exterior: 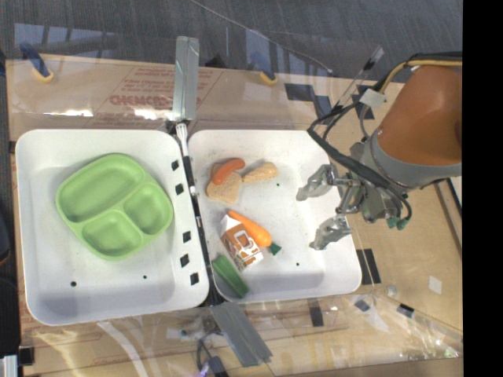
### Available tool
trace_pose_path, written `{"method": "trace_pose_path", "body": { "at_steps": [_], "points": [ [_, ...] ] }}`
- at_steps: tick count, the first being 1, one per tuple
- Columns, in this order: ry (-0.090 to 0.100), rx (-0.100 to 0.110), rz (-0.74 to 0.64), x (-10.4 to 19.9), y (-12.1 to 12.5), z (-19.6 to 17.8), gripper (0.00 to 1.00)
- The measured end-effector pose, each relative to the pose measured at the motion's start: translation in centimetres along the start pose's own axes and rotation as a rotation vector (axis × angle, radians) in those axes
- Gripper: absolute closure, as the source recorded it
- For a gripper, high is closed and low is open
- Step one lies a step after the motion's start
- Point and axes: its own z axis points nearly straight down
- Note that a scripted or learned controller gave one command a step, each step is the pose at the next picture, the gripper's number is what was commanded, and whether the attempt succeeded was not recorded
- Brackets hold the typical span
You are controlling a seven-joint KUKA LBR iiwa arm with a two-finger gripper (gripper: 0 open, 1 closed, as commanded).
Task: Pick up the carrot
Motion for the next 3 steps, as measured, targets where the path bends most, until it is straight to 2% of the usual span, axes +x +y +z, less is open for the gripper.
{"method": "trace_pose_path", "body": {
  "at_steps": [1, 2, 3],
  "points": [
    [0.008, -0.003, -0.015, -3.8, 1.8, 11.2, 0.00],
    [-0.008, 0.001, -0.316, -13.6, 1.5, 18.5, 0.00],
    [-0.016, 0.003, -0.324, -14.0, 1.7, 17.2, 1.00]
  ]
}}
